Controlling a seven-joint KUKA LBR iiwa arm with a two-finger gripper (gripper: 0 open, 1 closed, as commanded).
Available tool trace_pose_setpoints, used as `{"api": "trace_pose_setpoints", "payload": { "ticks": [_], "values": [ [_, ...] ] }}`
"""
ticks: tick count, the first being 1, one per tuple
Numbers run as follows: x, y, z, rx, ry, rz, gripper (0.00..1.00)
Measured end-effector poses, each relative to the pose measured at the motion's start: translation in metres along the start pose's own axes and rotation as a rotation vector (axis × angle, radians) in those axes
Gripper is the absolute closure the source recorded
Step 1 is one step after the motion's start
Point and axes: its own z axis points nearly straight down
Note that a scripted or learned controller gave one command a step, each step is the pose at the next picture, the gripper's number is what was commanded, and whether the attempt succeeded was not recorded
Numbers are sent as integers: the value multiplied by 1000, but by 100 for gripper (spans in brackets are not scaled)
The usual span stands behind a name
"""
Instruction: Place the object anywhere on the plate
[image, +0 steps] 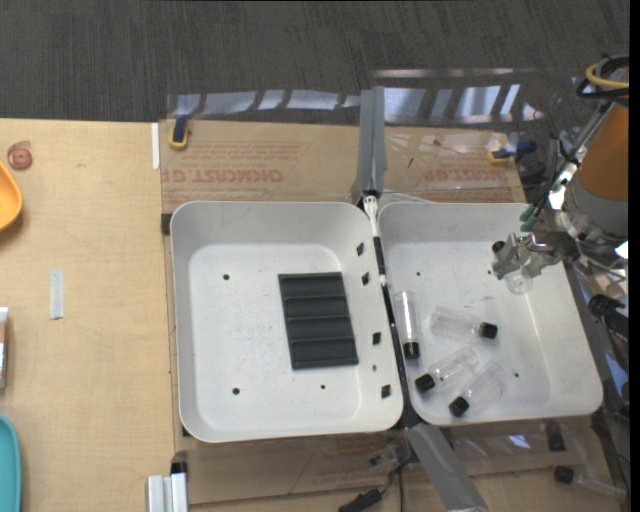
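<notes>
Four clear vials (455, 345) with black caps lie in the right bin (560, 400); the black ridged plate (318, 320) sits in the left bin (200, 400). The claw (512, 262) hovers above, grip unreadable.

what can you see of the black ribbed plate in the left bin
The black plate is a flat rectangle with four raised ribs across its width, dark and matte like plastic or rubber. It lies flat near the middle of the left bin's white floor, slightly tilted from the bin's edges. Nothing rests on it or touches it.
</notes>
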Motion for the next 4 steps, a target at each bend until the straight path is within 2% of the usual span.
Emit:
{"api": "trace_pose_setpoints", "payload": {
  "ticks": [1, 2, 3, 4],
  "values": [
    [55, -8, 34, 3, 1, -191, 100],
    [106, 34, 32, -2, -1, -886, 100],
    [151, -31, 33, 0, 1, -1013, 100],
    [230, -39, -12, -3, -1, -1204, 100]
  ]
}}
